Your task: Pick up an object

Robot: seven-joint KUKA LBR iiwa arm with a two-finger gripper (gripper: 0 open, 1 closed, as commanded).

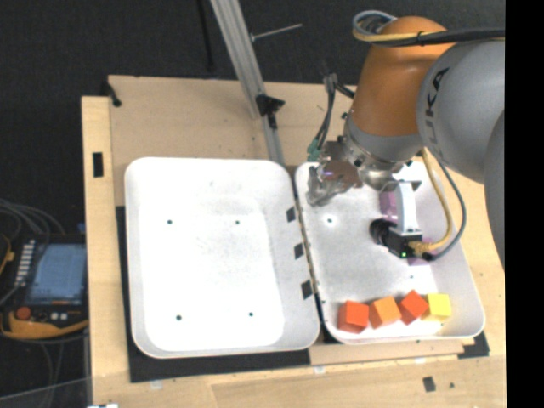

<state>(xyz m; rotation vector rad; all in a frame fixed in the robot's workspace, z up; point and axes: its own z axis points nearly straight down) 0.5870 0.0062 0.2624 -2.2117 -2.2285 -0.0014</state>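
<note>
kuka arm comes in from the right, grey body with the orange band above the wrist, bent down over the far left corner of the right bin. gripper sits low at that corner, just beside the divider between the 2 bins. can't tell from this angle if it is open or closed, and nothing can be made out in it.

task objects: 4 blocks in a row along the near edge of the right bin, touching or almost touching each other. from left: red-orange block, orange block, red block, yellow block. all 4 lie on the bin floor, well apart from the gripper.

a purple item shows in the right bin under the wrist, partly hidden by a white and black unit with a small green light and cabling; can't tell what the purple thing is.

left bin is white with 4 small dark dots on its floor.

bench is tan board under both bins. a metal pole slants from the top down to the far edge between the bins. a handheld pendant with a blue screen lies off the bench at left, with cables.
</note>
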